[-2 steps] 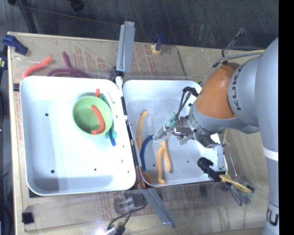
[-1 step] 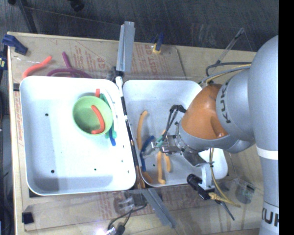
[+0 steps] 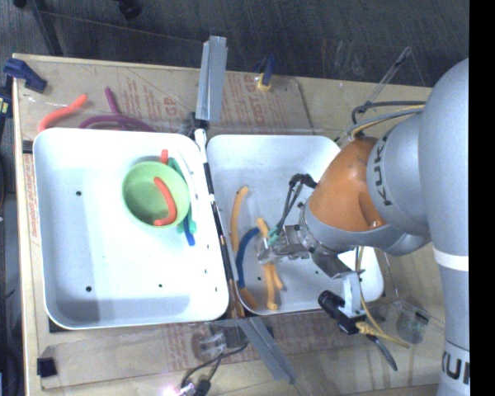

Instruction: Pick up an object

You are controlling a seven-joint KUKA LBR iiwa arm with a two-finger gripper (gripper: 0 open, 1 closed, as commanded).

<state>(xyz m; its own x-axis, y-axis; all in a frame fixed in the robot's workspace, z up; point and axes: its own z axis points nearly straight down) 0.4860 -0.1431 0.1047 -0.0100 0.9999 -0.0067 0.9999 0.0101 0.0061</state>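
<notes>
The gripper (image 3: 270, 250) is being held low in the right bin (image 3: 268, 151), beside orange and blue strips (image 3: 246, 258) at its nine o'clock; its finger spacing cannot be told.

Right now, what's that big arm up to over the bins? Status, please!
Gripper low in right bin, among yellow and blue strips. Grasp unconfirmed. Green bowl sits in left bin.

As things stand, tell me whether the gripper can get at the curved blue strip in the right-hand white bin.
Probably yes. The gripper hangs just right of the curved blue strip in the right-hand white bin, with nothing lying on top of it; thin yellow strips crowd close alongside.
</notes>
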